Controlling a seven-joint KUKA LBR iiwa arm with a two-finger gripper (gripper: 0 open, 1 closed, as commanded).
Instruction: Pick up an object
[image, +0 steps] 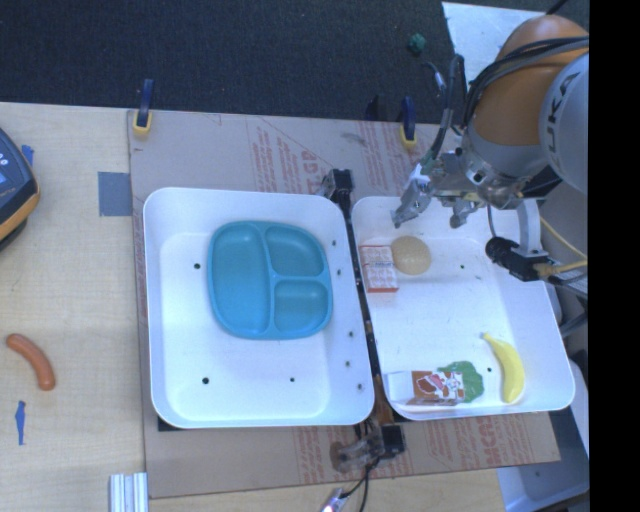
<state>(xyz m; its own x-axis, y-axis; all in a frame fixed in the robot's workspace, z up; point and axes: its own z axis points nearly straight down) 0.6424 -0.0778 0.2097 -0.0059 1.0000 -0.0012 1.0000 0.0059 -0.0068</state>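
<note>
Near edge of right bin (560, 395): a snack packet (437, 386) with a banana (507, 366) just beside it. Further back, a small red-and-white packet (378, 267) touched a round tan bun (411, 254). Left bin (160, 300) held a blue divided plate (270, 279). A sausage (32, 360) lay on the surface (70, 280), far left. Gripper (432, 205) hovered over the right bin's far edge, fingers spread, nothing between them.
</note>
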